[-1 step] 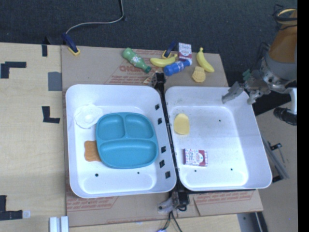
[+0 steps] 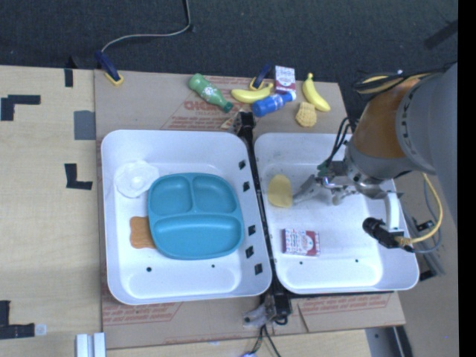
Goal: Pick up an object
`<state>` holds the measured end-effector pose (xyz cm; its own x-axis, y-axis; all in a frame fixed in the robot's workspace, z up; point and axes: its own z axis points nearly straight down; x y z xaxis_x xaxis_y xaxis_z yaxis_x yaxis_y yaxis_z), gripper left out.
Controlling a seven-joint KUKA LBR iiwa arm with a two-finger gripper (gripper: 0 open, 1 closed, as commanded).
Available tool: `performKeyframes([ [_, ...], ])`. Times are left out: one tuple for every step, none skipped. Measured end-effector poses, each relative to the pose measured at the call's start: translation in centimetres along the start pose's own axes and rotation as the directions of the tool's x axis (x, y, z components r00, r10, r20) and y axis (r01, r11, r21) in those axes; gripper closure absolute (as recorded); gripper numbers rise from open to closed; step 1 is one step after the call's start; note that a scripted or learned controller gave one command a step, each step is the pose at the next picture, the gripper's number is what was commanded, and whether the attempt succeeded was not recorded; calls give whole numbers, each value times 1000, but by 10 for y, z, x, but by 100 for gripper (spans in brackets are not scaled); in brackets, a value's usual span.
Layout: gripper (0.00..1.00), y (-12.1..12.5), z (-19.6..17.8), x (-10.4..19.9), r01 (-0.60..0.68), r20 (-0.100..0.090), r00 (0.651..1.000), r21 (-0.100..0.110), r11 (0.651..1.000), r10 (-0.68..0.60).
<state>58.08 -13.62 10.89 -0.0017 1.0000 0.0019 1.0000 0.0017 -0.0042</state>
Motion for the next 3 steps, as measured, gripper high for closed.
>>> performKeyframes([
  [0, -52, 23, 32, -2, 3, 1000, -8, 1000, 2],
  [0, 11, 20, 41, -1, 2, 1000, -3, 1000, 1],
  [0, 62, 23, 33, 1, 3, 1000, -8, 1000, -1],
])
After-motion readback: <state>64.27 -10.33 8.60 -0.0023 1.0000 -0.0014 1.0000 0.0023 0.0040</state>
